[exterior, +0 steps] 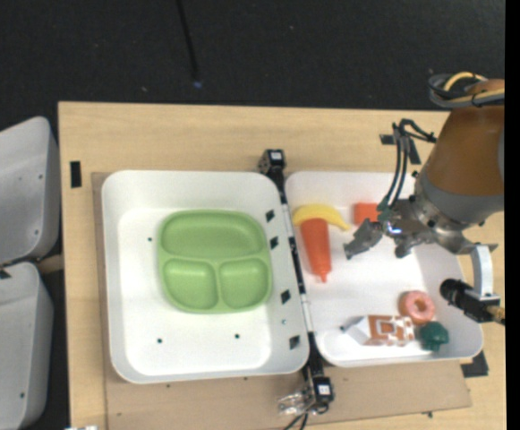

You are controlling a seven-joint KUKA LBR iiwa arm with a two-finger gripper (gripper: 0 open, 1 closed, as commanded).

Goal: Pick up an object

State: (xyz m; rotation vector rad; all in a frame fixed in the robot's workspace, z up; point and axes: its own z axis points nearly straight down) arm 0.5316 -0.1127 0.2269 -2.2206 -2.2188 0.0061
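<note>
Two shallow white bins sit side by side on a pale wooden bench (197, 137), seen from above at a slant. One light green plate (215, 260) with three compartments lies in the left bin (125, 348). Six loose objects lie in the right bin (331, 352). One orange carrot-shaped toy (317, 247) lies toward the bin's left side, pointing near. One yellow banana (321, 215) touches the carrot's far end. One small orange-red block (364, 213) sits just right of the banana. At the near right, one pink ring-shaped doughnut (416, 305) lies beside one dark green lump (433, 336), and one white and orange packet (380, 330) lies just left of them. Printing on the packet is too small to read, and no other writing can be made out.

One grey robot arm (465, 164) with an orange band reaches in from the right. Its gripper (378, 238) hovers over the right bin, between the orange-red block and the doughnut, with its two dark fingers (360, 240) spread apart and nothing between them
</note>
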